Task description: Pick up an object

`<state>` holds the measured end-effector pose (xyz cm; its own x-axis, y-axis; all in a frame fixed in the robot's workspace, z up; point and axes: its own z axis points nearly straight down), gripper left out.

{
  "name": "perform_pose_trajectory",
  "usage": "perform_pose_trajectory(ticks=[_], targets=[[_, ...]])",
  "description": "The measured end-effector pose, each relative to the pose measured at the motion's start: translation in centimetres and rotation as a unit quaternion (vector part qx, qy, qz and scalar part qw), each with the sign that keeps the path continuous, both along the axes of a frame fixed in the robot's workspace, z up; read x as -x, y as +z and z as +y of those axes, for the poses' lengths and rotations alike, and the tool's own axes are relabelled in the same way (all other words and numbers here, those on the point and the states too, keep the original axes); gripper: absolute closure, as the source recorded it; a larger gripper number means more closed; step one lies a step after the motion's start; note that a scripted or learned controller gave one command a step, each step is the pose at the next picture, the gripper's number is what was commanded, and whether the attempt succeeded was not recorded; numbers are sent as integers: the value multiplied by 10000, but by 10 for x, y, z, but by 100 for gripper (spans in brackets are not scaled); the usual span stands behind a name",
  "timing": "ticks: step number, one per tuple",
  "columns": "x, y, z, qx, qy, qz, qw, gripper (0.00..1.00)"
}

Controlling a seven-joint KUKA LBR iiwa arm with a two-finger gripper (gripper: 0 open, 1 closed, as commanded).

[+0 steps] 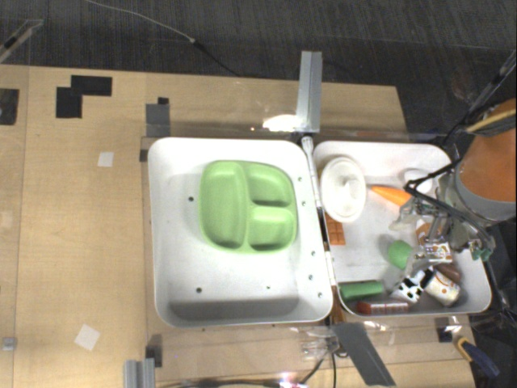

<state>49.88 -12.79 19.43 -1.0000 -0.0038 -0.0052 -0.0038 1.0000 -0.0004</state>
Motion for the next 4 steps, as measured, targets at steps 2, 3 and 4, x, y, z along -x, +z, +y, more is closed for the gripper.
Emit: perform_pose_trajectory(ticks=[2,3,4], targets=[[-106,-105,6,-8,-1312,-59,9913,0],[-48,-103,-15,-9,-1911,-64,9815,0],[-153,-107,-34,-13,-2440,-28,9698,0]])
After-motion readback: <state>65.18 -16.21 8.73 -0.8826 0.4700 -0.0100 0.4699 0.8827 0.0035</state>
